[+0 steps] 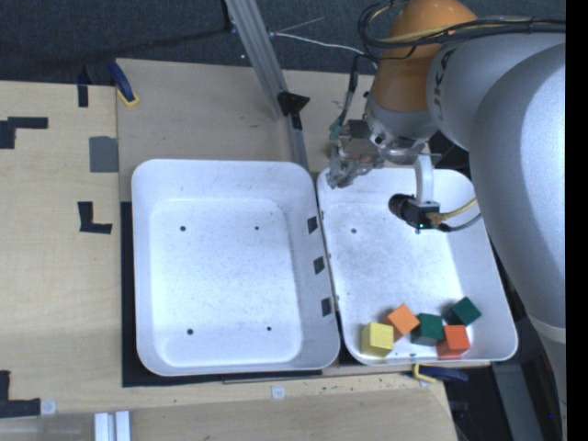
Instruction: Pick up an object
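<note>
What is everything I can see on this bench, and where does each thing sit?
bins: 2, white, side by side on the bench; left bin, right bin
yellow block: 1, yellow, near corner of the right bin
orange blocks: 2, one beside the yellow block, one further right
green blocks: 2, dark green, one between the orange ones, one to the right
bench: 1, light wood, under both bins
clamp: 1, blue and yellow, far left edge of the bench
arm: 1, grey with orange band, reaching in from the right
hand: 1, metal, over the far edge of the right bin
</note>
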